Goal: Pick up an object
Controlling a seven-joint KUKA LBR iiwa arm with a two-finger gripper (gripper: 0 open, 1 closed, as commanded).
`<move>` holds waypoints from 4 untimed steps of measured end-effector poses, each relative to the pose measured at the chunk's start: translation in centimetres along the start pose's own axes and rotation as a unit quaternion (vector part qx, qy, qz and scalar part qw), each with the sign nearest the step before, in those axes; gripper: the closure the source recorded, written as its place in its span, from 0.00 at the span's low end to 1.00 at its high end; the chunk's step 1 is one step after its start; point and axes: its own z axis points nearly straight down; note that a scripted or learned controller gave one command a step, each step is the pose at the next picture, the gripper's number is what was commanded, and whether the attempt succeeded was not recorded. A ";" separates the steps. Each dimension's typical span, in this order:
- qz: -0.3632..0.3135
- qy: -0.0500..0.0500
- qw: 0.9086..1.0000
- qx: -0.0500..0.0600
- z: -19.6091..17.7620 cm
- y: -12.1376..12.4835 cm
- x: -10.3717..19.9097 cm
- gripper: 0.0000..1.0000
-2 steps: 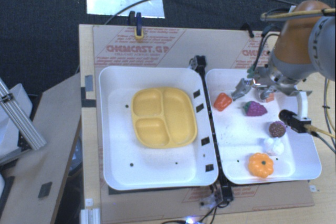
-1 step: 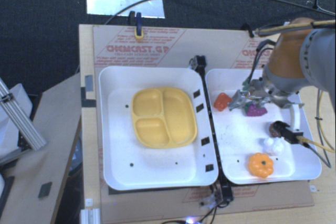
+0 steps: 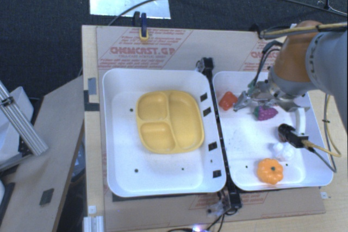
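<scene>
Two white bins (image 3: 163, 182) sit on a papered bench (image 3: 163, 46).

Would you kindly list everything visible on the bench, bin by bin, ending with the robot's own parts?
White bins: two, side by side on the bench.
Divided plate: one, yellow, middle of the left bin.
Red-orange piece: one, upper left of the right bin.
Purple grapes: one bunch, right bin, just below the tool.
Toy pumpkin: one, orange, lower part of the right bin.
White object: one, small, above the pumpkin.
Clamp: one, blue and yellow, bench's far edge.
Arm: one, grey with orange band, from the right.
Tool: one, over the right bin.
</scene>
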 end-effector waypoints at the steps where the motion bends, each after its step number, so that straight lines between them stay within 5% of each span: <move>1: 0.000 -0.001 1.000 0.001 -0.9 0.0 -0.1 1.00; 2: 0.000 0.002 1.000 0.012 -5.4 -0.2 -0.3 1.00; 4: -0.001 0.002 1.000 0.013 -12.7 1.2 -0.1 1.00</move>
